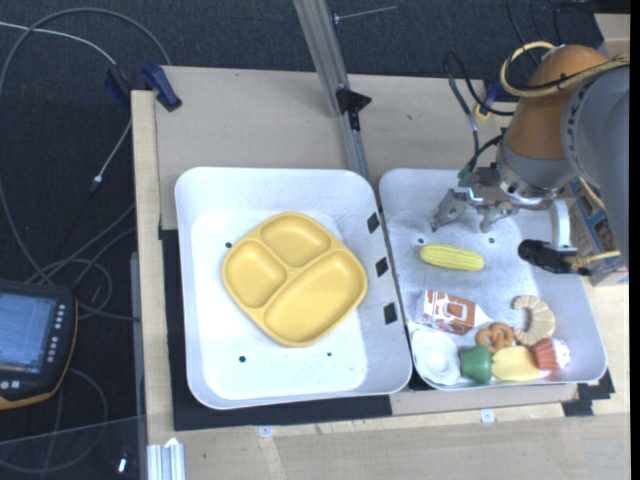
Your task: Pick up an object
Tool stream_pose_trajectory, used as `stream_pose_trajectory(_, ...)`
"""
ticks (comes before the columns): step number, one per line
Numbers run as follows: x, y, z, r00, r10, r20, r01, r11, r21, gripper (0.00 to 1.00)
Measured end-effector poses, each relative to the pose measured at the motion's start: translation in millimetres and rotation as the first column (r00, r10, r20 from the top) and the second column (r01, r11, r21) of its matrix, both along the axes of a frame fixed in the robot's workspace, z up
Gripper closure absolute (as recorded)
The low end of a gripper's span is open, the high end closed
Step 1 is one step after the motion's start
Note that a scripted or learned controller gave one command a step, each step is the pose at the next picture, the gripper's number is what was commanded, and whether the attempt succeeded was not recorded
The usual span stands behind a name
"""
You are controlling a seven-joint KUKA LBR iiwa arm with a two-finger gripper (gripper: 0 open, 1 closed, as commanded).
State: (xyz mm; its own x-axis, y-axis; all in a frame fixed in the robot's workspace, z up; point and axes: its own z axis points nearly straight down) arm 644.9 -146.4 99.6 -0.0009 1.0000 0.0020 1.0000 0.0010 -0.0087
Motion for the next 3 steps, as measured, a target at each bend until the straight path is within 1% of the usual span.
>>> stream_pose_trajectory(1, 3.0, 0.0, 16.3, 1.000, 0.001, 0.010, -0.001, 1.000, -0.001, 1.00)
stream_pose_trajectory(2, -0.9, -5.6, 63.8, 1.000, -0.001, 0.014, 0.001, 1.000, -0.003, 1.00)
stream_pose_trajectory(3, -8.9, -2.1, 116.1, 1.000, 0.000, 0.015, 0.000, 1.000, -0.003, 1.00)
